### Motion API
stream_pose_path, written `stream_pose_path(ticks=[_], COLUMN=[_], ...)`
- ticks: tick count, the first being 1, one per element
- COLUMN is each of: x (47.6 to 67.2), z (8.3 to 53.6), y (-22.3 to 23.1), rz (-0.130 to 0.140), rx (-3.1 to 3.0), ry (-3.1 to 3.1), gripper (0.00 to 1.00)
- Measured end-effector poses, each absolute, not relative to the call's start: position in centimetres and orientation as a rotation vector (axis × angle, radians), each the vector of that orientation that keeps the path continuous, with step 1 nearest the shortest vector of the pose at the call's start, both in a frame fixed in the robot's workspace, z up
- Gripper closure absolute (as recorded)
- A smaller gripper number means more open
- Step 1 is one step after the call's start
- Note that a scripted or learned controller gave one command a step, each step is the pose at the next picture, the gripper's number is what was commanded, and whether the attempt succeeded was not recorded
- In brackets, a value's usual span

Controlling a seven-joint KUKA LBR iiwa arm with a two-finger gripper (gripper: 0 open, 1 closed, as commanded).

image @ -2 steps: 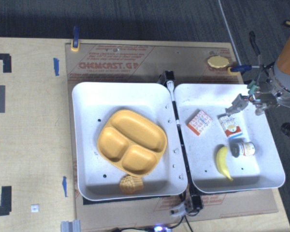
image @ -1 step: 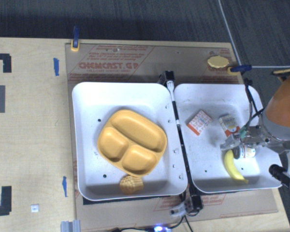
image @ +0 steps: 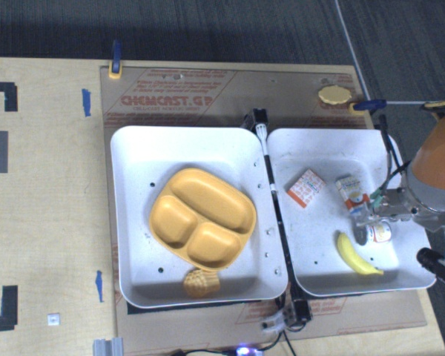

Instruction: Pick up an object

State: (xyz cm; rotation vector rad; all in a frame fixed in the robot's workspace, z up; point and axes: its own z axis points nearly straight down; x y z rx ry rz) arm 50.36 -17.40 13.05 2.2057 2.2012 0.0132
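Observation:
In the right bin [image: 319,273] lie a yellow banana [image: 356,256], a small red-and-white box [image: 305,188], a small white carton with coloured print [image: 348,190] and a small white-and-red item [image: 382,233]. My gripper [image: 362,228] hangs low over the right side of this bin, just above the banana's upper end and right beside the white-and-red item. The arm's grey wrist and orange band [image: 436,162] come in from the right and hide the bin's right rim.
The left bin [image: 130,199] holds a large yellow three-compartment dish [image: 202,217] and a tan ridged item [image: 201,281] near its front wall. A black divider clamp [image: 271,199] runs between the bins. A tan disc [image: 334,95] lies on the cardboard behind them.

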Motion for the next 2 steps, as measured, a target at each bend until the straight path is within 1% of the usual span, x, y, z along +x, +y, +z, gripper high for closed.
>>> stream_pose_path(ticks=[1, 2], x=[56.06, 56.03], z=[20.29, 20.26], y=[-12.11, -12.14], rz=[0.002, 0.001], rx=[2.219, 2.219], ry=[2.222, 2.222], gripper=[1.0, 0.0])
